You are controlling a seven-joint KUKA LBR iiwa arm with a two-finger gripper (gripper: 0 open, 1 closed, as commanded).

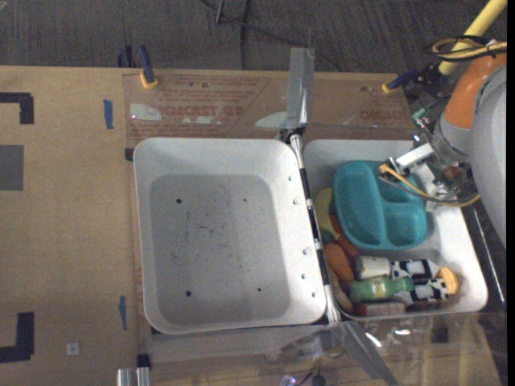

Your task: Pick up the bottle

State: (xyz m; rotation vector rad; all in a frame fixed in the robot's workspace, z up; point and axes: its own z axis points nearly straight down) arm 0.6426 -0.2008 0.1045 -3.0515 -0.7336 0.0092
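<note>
My gripper hung over the right white plastic bin's far edge, beside the teal divided plastic tray; its grasp state could not be told. The small green bottle lay on its side near the front wall, wedged among toys. I judged a good pick needed a descent centred across its body.

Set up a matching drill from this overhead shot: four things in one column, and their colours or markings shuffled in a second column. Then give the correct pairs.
Things:
1. divided tray
2. bottle
3. cow-patterned toy
4. band above the arm's wrist

Colours or markings:
A. orange
B. black and white patches
C. teal
D. green

Pairs: 1-C, 2-D, 3-B, 4-A
</note>
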